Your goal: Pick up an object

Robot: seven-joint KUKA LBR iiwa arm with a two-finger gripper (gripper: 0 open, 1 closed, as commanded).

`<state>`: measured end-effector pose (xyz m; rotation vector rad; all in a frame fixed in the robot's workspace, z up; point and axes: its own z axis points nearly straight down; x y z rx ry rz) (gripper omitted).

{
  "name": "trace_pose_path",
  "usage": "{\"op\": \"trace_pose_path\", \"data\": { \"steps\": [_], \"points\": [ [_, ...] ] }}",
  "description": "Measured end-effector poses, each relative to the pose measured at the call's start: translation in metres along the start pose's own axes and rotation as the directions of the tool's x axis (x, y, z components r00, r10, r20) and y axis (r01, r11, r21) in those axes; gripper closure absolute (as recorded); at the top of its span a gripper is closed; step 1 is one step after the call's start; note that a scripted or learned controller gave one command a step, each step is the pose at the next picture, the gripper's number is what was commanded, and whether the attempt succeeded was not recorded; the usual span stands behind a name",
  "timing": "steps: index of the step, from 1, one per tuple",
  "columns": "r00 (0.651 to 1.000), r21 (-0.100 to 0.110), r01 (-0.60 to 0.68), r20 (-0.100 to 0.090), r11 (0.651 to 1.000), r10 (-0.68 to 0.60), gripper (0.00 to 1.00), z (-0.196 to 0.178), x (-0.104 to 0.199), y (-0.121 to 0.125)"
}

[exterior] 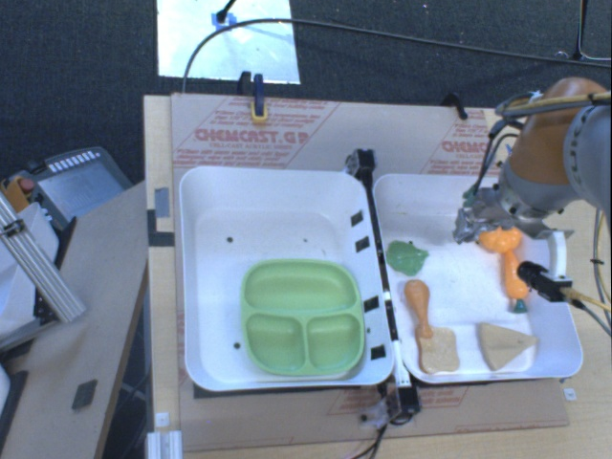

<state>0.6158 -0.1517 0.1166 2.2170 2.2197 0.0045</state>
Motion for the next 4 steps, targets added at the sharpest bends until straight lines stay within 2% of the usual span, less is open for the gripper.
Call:
{"op": "trace_pose_path", "data": {
  "steps": [2, 4],
  "points": [
    [1.000, -0.001, 0.003, 0.000, 1.000, -0.003, 1.00, -0.087, -0.003, 0.007],
    [1.000, 0.004, 0.009, -0.004, 1.000, -0.009, 1.00, -0.084, 0.115, 0.013]
  ]
}}
